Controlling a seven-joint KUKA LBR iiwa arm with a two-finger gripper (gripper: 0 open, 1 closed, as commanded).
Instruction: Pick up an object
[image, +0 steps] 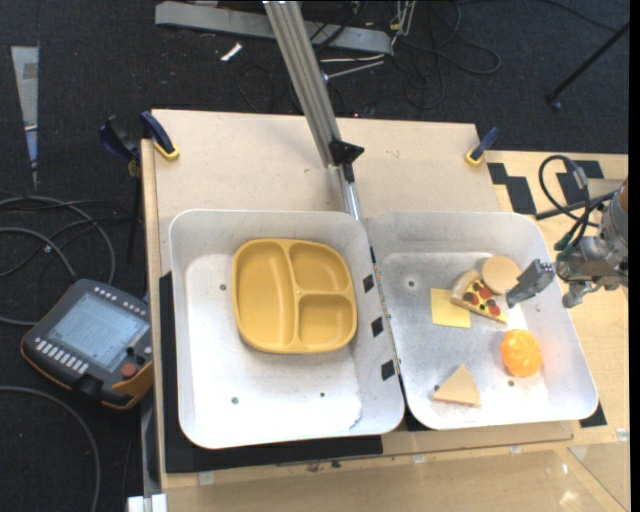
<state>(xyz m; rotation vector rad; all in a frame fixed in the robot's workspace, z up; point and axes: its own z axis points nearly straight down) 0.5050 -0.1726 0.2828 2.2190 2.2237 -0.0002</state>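
We cannot tell the claw (530, 283) state — it sits just beside the triangular toy pizza slice (479, 296); descending off-centre could push that slice aside — no grip.

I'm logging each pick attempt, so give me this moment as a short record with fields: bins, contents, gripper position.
left bin: yellow divided plate
right bin: pizza slice, yellow square, orange, tan wedge, tan disc
gripper: low over right bin, beside pizza slice
held: nothing seen between fingers
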